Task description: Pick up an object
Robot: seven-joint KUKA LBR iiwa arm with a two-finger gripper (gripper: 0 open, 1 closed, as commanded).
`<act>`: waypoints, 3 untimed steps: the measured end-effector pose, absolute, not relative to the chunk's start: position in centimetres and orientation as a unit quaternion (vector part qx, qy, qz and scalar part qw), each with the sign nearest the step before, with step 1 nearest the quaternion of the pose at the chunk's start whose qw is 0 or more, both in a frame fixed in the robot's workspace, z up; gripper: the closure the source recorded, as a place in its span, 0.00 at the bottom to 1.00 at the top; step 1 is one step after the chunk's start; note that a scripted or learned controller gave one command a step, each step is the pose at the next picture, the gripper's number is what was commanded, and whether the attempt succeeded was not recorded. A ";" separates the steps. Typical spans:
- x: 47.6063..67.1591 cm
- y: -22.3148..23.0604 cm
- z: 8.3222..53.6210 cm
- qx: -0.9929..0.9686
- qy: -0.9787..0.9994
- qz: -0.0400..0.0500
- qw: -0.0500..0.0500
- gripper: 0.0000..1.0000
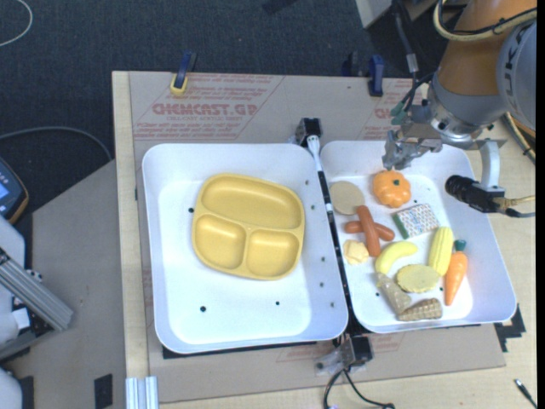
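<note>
In the camera view, the grey arm (pixel 477 66) is reaching in from the right over the right bin (pixel 498 271), its gripper (pixel 398 156) hanging just above the orange pumpkin toy (pixel 391 188) near the bin's far side. Whether the fingers are spread or closed is not something I can tell, and nothing is showing between them. The pumpkin is sitting on the bin floor, with a tan round slice (pixel 346 197) lying to its left and a pair of sausages (pixel 368 224) lying below. A patterned block (pixel 415 220), a banana (pixel 395 255), a corn cob (pixel 440 249) and a carrot (pixel 456 275) are lying nearer the front. In the left bin (pixel 162 228) a yellow divided plate (pixel 249 226) is resting
</note>
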State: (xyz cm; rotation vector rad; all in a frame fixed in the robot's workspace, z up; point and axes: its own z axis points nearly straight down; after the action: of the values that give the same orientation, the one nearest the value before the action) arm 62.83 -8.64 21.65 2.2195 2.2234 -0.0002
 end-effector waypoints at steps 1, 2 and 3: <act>63.6 -7.7 22.1 0.706 0.708 0.001 0.002 1.00; 62.5 -7.5 23.3 0.707 0.707 0.000 0.000 1.00; 62.4 -9.2 22.6 0.708 0.706 -0.001 -0.001 1.00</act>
State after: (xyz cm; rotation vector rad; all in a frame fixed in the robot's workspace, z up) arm 62.43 -9.24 22.61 2.2242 2.2201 -0.0027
